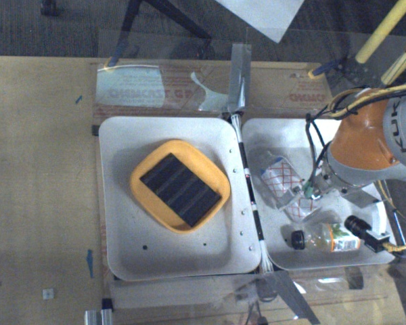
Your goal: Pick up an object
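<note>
We see the hand [310, 193] low in the right bin [257, 137], touching a checked packet [282, 178]; we cannot tell its state.

Light is even and fairly bright, falling from overhead. The two white bins [115, 181] look slightly washed out, and shadows under the yellow tray [179, 230] are soft and short. A clear plastic sheet [132, 87] behind the bins gives a pale glare. The picture is soft and grainy throughout; small items by the arm [365, 144] blur together.
</note>
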Available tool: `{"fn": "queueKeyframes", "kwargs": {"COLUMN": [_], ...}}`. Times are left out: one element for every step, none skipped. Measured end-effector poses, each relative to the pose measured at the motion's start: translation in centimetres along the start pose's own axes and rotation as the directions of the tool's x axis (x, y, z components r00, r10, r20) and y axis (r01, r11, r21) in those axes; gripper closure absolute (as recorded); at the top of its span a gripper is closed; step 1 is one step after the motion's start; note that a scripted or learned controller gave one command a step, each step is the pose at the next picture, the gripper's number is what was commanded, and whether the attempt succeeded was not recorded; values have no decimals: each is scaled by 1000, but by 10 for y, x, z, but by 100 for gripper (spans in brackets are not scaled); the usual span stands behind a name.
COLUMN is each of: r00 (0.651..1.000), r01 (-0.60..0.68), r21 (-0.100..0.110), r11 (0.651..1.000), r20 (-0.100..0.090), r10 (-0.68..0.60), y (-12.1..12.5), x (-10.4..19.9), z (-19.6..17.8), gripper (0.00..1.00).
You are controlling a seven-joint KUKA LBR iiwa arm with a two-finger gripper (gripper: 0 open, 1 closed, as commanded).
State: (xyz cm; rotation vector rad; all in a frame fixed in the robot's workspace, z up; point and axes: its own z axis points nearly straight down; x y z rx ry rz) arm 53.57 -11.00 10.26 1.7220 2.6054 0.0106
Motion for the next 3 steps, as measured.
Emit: {"fn": "queueKeyframes", "kwargs": {"r00": [1000,964,996], "r01": [-13,-266,-92], "r21": [-12,18,19], "r11": [1000,964,996], "r20": [7,-6,-12], "r10": [13,266,92], "y": [-59,-85,-75], "x": [-19,-80,-35], "z": [4,-90,-82], "gripper": [100,100,100]}}
